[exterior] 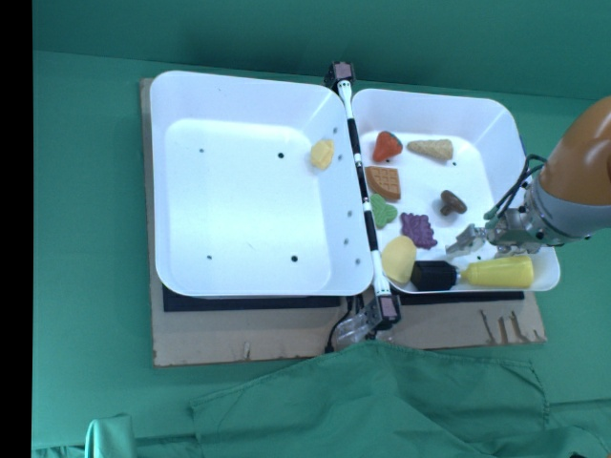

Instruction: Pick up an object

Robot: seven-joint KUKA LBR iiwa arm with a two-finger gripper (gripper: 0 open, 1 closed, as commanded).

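Observation:
The right bin [496,122] holds several toy foods: a red strawberry [387,145], a tan cone [431,148], a brown waffle [384,182], a small dark brown piece [452,201], a green piece [383,211], purple grapes [418,229], a pale yellow piece [399,259] and a yellow bottle with a black cap [477,274]. A small yellow piece [323,154] lies in the left bin [191,103], near its right wall. My gripper [468,241] hangs low over the right bin's front right part, just above the bottle, with nothing seen between its fingers.
The two bins meet at a black and white divider [361,189]. They rest on brown cardboard [239,346] over green cloth. A rumpled green sheet [382,399] lies in front. The arm's orange band [587,160] rises at the right edge.

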